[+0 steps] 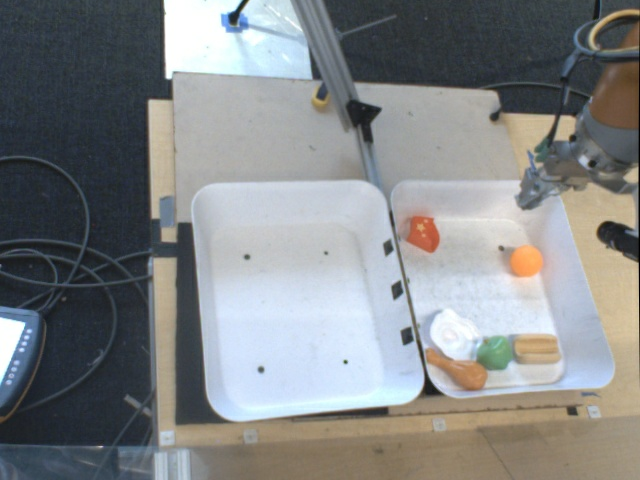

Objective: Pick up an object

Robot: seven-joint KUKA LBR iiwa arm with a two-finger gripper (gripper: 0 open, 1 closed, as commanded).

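Note:
The right bin (575, 268) holds several small objects. A red piece (423, 233) lies near its left wall and an orange ball (526, 260) sits toward the right. Along the front lie a white lump (455, 333), a green ball (494, 351), a tan bun-shaped piece (537, 348) and an orange carrot-like piece (458, 369). My gripper (531, 194) hangs over the bin's far right corner, above and behind the orange ball, with nothing seen in it.
The left bin (205, 268) stands beside the right one, sharing a black-clipped divide. A slanted metal pole (330, 53) crosses the back of the bench. Cables and a pendant (15, 353) lie on the floor at left.

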